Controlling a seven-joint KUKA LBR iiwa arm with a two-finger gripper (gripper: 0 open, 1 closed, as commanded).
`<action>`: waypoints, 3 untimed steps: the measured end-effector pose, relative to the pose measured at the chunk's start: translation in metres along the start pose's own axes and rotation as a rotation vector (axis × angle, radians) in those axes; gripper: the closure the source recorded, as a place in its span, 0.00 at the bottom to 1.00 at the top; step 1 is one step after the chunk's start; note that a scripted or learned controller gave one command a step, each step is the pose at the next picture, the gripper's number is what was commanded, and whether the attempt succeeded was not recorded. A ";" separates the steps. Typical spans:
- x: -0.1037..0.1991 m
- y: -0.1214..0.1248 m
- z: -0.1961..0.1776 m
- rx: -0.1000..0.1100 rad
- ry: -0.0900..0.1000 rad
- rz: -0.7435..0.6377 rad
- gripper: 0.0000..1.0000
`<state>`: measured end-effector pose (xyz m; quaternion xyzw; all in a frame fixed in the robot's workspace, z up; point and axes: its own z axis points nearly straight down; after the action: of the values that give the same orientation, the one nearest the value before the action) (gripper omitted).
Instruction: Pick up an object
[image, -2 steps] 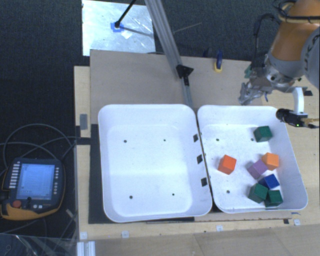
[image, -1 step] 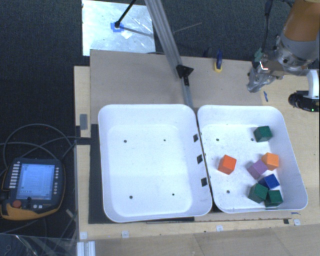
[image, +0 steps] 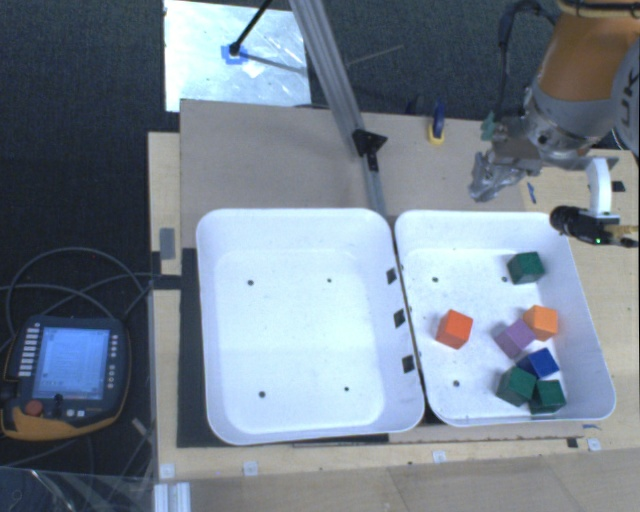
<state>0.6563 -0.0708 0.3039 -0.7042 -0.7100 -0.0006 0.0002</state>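
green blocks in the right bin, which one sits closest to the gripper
The lone green block near the bin's far edge, just below the gripper; the other green blocks cluster at the near corner.

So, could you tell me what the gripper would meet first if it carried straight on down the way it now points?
Probably the bare bench just behind the right bin's back rim. The gripper hangs outside the bin, though depth is hard to judge from this slanted view.

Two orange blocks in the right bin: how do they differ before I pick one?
The left orange block stands alone on open bin floor; the right orange block sits beside the purple block, seemingly touching it. The left one looks deeper, redder orange; the right one paler, yellower. The left one is near the bin's middle, the right one close to its far-right wall. Both are small cubes of similar size in the right bin.
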 end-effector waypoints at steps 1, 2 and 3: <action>0.037 -0.026 0.020 0.002 0.000 0.000 1.00; 0.075 -0.045 0.026 0.001 0.000 0.000 1.00; 0.130 -0.073 0.035 0.001 0.001 -0.002 1.00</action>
<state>0.5820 0.0584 0.2689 -0.7034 -0.7107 -0.0006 0.0013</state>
